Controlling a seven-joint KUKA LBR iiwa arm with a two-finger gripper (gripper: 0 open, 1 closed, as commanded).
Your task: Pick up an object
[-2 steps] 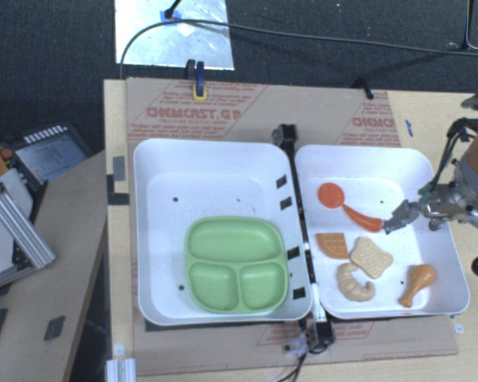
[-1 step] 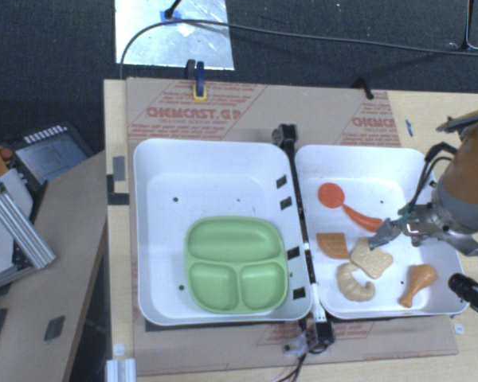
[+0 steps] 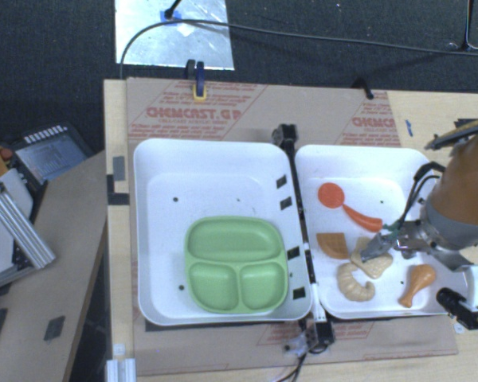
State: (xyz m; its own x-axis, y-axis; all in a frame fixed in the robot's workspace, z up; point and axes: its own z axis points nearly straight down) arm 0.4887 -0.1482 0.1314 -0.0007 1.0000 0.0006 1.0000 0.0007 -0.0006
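The right bin (image 3: 382, 161) holds several small objects: an orange spoon-like piece (image 3: 344, 203), a brown wedge (image 3: 332, 244), a pale beige piece (image 3: 374, 263), a curled tan shrimp-like piece (image 3: 355, 282) and an orange drumstick (image 3: 417, 282). My gripper (image 3: 374, 249) reaches in from the right and sits low over the pale beige piece, touching or just above it. The arm's orange band (image 3: 468, 189) hangs over the bin's right side.
The left bin (image 3: 167, 165) holds a green three-compartment tray (image 3: 235, 263). A black divider clip strip (image 3: 295, 213) runs between the bins. Cardboard (image 3: 223, 110) lies under both bins, and grey equipment (image 3: 32, 181) stands at the left.
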